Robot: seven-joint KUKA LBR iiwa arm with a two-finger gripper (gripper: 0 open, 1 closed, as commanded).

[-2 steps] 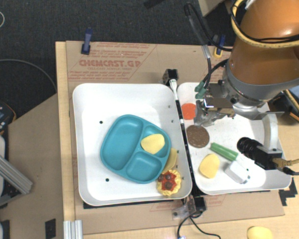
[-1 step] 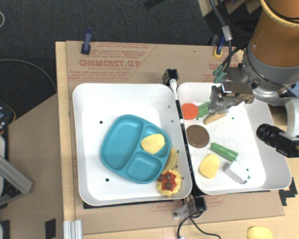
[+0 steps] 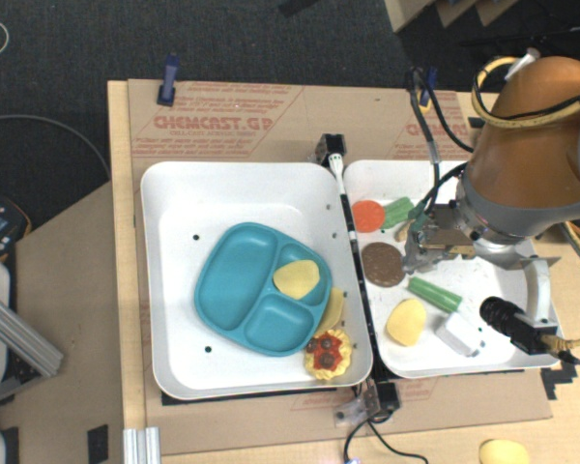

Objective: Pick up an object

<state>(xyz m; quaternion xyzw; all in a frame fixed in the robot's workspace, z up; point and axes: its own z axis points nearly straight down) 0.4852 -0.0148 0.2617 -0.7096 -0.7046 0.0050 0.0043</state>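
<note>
My gripper [image 3: 419,247] hangs low over the right bin [image 3: 483,361], under the grey wrist and orange band. Just to its left lies a brown disc [image 3: 383,264]. An orange disc [image 3: 368,216] and a green piece [image 3: 398,210] lie behind it. A green cylinder [image 3: 435,293] sits just in front of the gripper, with a yellow lemon [image 3: 406,322] and a white block [image 3: 460,336] nearer the front. Nothing shows between the gripper and these objects; the arm hides the bin's back right part.
The left bin [image 3: 174,259] holds a teal divided plate [image 3: 242,283] with a pale yellow piece [image 3: 297,278] on it. A yellow banana [image 3: 335,309] and a red-and-yellow toy [image 3: 327,354] lie by its front right corner. A yellow object [image 3: 503,450] sits off the bench.
</note>
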